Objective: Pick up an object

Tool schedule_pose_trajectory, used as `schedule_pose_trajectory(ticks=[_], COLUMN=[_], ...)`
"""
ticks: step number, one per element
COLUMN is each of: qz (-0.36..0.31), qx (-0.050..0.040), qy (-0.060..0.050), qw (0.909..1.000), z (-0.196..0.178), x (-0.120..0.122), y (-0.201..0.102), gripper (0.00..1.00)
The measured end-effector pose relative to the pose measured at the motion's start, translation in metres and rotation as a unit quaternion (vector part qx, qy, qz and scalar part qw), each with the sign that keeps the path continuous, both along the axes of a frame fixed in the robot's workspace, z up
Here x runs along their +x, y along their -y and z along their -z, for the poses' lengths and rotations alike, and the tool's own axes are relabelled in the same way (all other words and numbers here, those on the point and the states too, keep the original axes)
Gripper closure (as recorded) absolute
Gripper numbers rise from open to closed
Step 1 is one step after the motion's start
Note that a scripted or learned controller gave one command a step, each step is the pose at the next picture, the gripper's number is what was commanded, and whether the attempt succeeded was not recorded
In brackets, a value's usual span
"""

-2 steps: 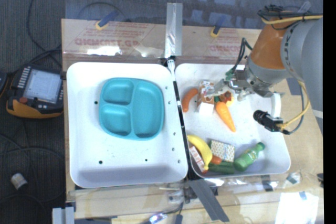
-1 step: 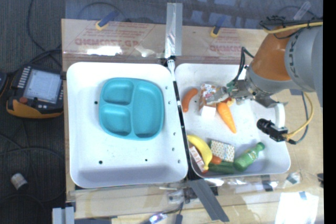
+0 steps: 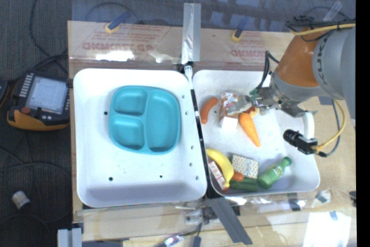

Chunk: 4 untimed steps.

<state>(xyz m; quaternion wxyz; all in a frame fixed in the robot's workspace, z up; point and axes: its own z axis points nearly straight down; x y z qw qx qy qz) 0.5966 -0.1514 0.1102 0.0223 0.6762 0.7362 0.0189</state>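
Observation:
My gripper (image 3: 258, 103) reaches down into the right bin (image 3: 300, 156) from the right, under the orange band of the arm. Its tip is just above the thick end of an orange carrot (image 3: 250, 128), which lies pointing toward the front. To its left lie a crumpled snack packet (image 3: 229, 102), a white block (image 3: 229, 122) and a small orange pepper-like piece (image 3: 207, 110). At the bin's front lie a banana (image 3: 223, 163), a patterned box (image 3: 245, 166), a green bottle (image 3: 274, 173) and a dark green vegetable (image 3: 243, 185).
The left bin (image 3: 98, 176) holds a blue divided plate (image 3: 144, 119). A ridge (image 3: 196, 124) separates the two bins. A black cable fitting (image 3: 299, 142) hangs from the arm over the right bin's right side. A pendant (image 3: 40, 100) lies on the floor at left.

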Motion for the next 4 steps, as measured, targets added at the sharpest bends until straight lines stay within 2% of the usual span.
schedule_pose_trajectory(ticks=[1, 2, 4], qz=[0.021, 0.003, -0.041], qx=[0.0019, 0.0001, -0.0084], qy=[0.002, 0.002, 0.004], qw=[0.9998, 1.0000, 0.9991], z=[0.0002, 0.0001, -0.0006], x=[-0.0040, -0.0038, -0.0082], y=[0.0000, 0.0021, -0.0017], gripper=[0.00, 0.00, 0.00])
